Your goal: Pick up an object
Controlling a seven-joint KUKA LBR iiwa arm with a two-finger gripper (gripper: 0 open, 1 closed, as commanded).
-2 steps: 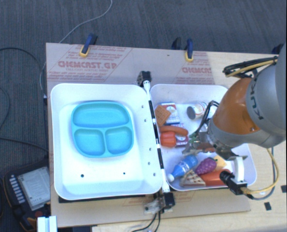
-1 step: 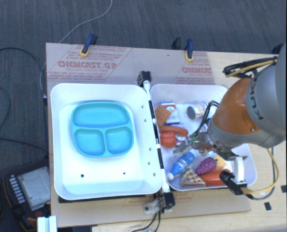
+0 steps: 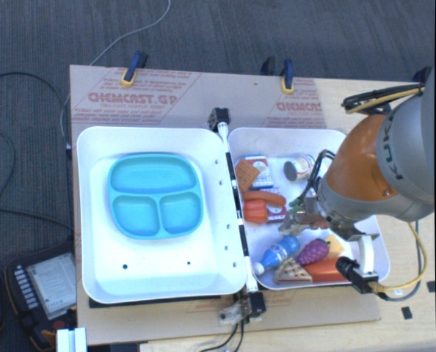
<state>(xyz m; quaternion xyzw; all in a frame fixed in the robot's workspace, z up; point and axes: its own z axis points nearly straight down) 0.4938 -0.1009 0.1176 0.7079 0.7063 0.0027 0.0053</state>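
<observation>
Claw (image 3: 295,222) low in right bin (image 3: 241,196), amid toy food beside orange carrot (image 3: 256,211); grip state cannot tell. Blue tray (image 3: 156,195) in left bin (image 3: 86,196).

A dark grey carpet (image 3: 49,28) covers the floor, ribbed in fine diagonal lines. A thin pale cable (image 3: 141,26) trails across it at the far side, and black cables (image 3: 5,134) loop over it on the left. The worktop (image 3: 306,94) is a light wooden board with a sheet of brown cardboard (image 3: 130,97), printed in red letters, lying on its left part. Clamps, blue (image 3: 135,66) and yellow (image 3: 286,78), grip the far edge. A dark box (image 3: 45,281) with a pale label sits on the floor, near left. The light is even and soft.
</observation>
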